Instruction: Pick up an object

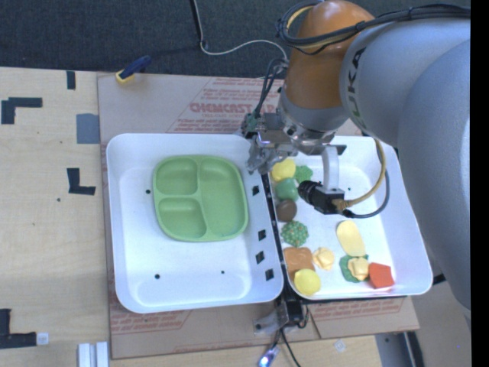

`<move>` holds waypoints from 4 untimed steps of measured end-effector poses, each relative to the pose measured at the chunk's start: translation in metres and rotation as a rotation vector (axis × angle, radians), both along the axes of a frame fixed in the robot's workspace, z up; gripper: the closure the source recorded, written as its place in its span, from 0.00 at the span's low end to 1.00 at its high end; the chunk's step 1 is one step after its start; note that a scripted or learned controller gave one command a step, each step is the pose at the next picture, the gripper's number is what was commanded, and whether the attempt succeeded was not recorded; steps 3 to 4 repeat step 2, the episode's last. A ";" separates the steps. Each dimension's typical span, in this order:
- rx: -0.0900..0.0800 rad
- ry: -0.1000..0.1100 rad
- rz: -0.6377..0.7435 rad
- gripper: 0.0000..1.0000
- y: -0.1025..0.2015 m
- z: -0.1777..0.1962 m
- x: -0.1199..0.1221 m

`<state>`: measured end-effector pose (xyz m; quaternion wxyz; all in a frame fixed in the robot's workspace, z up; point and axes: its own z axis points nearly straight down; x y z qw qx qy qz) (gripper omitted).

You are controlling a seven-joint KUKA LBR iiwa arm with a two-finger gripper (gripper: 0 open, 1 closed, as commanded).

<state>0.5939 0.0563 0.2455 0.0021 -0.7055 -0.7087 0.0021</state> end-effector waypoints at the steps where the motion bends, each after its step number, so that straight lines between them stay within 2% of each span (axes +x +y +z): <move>1: 0.000 0.002 0.001 1.00 0.001 0.009 0.000; 4: 0.000 0.003 0.002 1.00 0.001 0.019 0.000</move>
